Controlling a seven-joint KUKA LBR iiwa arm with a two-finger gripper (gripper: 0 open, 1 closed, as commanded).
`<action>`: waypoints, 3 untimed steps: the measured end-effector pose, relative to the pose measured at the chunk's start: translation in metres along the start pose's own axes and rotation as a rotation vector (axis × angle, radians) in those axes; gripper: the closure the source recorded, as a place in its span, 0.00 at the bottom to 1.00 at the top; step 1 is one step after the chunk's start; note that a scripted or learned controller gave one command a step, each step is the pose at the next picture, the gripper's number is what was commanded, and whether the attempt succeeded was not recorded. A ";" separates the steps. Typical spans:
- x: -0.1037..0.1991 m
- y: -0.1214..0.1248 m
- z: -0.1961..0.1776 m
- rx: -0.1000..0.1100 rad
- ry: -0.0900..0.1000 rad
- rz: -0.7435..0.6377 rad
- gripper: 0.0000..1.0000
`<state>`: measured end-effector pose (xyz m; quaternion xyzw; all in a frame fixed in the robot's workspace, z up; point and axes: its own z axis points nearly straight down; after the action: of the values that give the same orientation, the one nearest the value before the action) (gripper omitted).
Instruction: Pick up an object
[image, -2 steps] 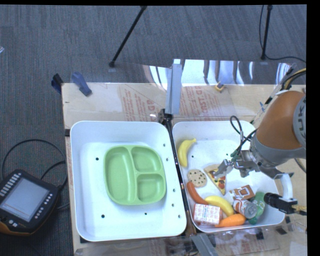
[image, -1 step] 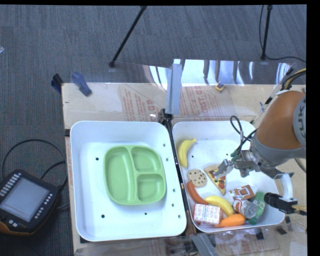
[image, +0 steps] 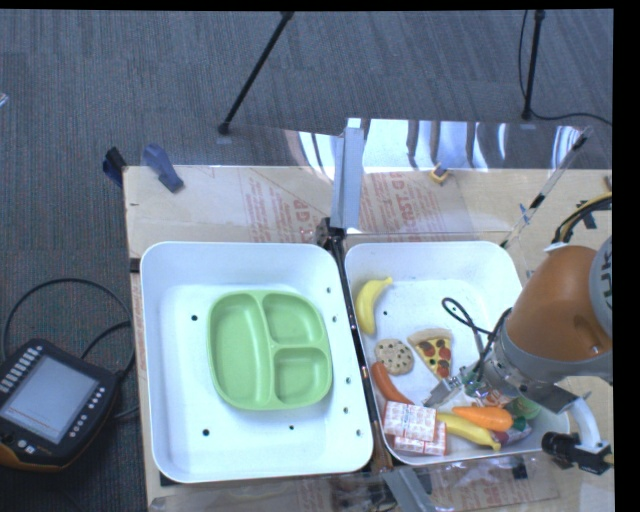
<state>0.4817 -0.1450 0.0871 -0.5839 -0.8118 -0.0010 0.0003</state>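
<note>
The right bin (image: 470, 262) holds toy food. A yellow banana (image: 372, 301) lies at its left, a cookie (image: 395, 356) and a pizza slice (image: 435, 351) near the middle. A red sausage (image: 388, 384) and a pink-and-white wafer block (image: 414, 427) sit at the front left. An orange carrot (image: 482, 417) lies on a second banana (image: 466, 430) at the front. My gripper (image: 453, 387) is low in this bin, between the pizza slice and the carrot, under the orange wrist band (image: 560, 310).
The left bin (image: 170, 300) holds a green divided plate (image: 270, 350). A black cable (image: 460, 315) loops over the right bin's floor. A tablet controller (image: 45, 400) lies on the floor at the left. Tripod legs stand behind the bench.
</note>
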 end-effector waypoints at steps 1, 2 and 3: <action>0.000 0.000 0.000 0.000 0.000 0.000 0.00; -0.030 -0.005 0.000 0.001 0.001 0.009 0.00; -0.026 -0.002 -0.009 -0.001 0.013 0.010 1.00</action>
<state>0.4878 -0.1699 0.0960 -0.5880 -0.8088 -0.0052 0.0050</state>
